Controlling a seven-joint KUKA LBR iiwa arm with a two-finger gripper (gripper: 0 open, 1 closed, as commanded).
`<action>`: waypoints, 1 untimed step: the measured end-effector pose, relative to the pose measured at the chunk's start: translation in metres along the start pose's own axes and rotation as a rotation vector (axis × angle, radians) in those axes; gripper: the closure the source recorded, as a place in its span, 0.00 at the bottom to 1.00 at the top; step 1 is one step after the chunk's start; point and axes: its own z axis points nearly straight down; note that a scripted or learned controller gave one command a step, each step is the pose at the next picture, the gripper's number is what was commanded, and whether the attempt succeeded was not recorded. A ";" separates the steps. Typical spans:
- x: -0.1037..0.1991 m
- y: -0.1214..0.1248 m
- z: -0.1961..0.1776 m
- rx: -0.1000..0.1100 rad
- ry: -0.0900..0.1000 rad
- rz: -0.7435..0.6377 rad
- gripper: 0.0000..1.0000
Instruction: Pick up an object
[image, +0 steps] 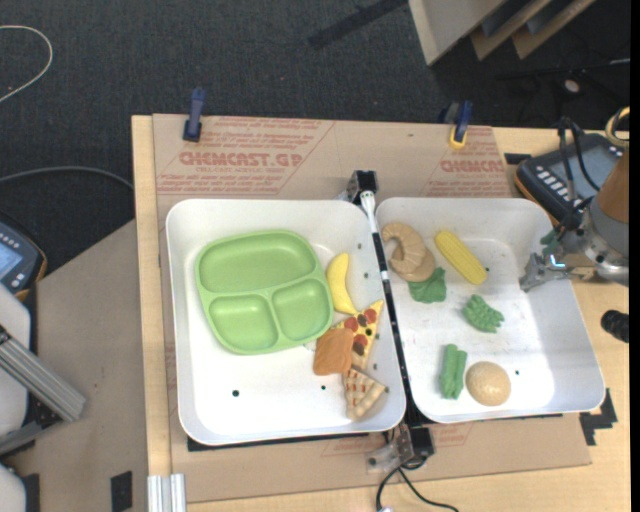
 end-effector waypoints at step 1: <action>0.000 0.000 0.001 0.001 0.000 0.000 0.00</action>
